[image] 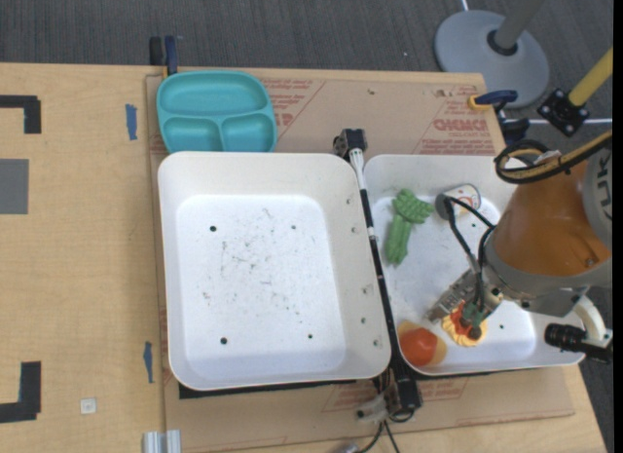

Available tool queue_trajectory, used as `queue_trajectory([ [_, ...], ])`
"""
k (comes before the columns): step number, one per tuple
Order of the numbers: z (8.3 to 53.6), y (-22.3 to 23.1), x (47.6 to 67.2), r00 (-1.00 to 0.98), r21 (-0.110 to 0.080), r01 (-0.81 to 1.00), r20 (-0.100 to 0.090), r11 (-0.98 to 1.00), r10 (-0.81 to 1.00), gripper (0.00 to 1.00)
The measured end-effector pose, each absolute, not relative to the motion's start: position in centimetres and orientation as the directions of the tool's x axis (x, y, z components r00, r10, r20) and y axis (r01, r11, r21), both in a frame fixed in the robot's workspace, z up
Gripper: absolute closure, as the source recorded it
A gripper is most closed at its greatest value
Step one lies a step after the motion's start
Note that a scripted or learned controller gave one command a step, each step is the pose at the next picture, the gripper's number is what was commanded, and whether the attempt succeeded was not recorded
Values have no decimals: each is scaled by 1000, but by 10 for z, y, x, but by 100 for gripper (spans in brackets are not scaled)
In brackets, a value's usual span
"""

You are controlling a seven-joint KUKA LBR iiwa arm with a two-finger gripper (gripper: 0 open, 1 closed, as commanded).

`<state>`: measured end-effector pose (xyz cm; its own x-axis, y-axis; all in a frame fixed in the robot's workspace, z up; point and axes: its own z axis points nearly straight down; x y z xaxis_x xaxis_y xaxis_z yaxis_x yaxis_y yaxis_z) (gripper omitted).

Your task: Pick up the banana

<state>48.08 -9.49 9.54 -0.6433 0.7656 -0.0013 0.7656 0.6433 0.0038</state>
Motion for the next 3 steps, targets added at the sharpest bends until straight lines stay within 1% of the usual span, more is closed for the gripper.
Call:
queue_trajectory([
  [3,125,-95,484,-639,13,769,-11,640,769,100],
])
